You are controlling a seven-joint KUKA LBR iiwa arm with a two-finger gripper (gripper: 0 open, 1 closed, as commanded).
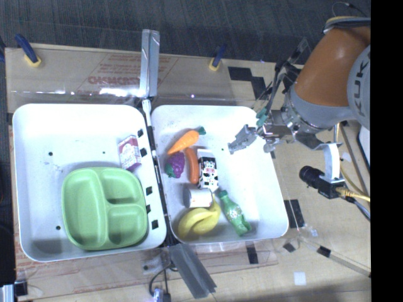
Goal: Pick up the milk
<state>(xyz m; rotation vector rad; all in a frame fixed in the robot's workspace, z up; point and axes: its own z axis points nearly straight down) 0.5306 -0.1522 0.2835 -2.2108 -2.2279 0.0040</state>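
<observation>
Currently the milk [208, 172], a small carton with black-and-white cow markings, is seen standing in the right bin [267, 187], near that bin's middle. It is flanked closely: an orange carrot [184, 141] lies just up and to its left, a second orange piece [192, 167] is touching or nearly touching its left side, and a purple eggplant [176, 165] sits just beyond that. A white cup [199, 197] lies on its side directly below the carton, with a yellow banana [199, 220] under it and a green bottle [233, 213] slanting toward the lower right. The gripper [241, 139] is held over the upper right part of the same bin, well apart from the carton (nothing is seen between its fingers); whether it is spread or closed cannot be told from this angle. In the left bin [31, 143], a green divided plate [104, 207] and a small red-and-white carton [130, 152] are placed.
</observation>
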